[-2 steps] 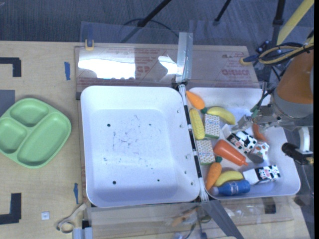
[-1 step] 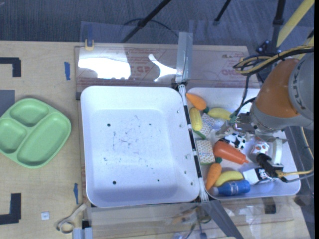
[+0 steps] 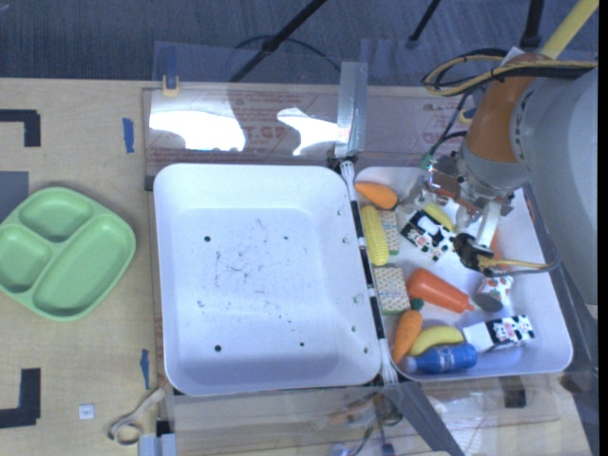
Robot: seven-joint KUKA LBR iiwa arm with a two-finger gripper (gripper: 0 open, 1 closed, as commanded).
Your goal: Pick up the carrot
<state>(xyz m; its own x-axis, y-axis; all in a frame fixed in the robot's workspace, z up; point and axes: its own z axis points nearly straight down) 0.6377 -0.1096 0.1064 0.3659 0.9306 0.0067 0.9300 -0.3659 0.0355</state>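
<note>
step: approach, carrot not yet grasped | carrot (image 3: 439,291) lay mid right bin (image 3: 556,335), between a sponge-like block (image 3: 391,289) and a grey toy | pincer (image 3: 463,224) hovered over the bin's upper part above a black-and-white toy (image 3: 427,233), open or closed: could not tell | next: likely shift toward the carrot, descend, align across its width.

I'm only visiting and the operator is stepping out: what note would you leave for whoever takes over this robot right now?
Gripper: low in the right bin, at its far end, among the toys. It holds nothing I can see.
Carrot: lying by the right bin's near-left edge, beside the banana and blue bottle, apart from the gripper.
Done: no pick-up yet.
Left: reach the carrot, grasp it, lift it.
</note>
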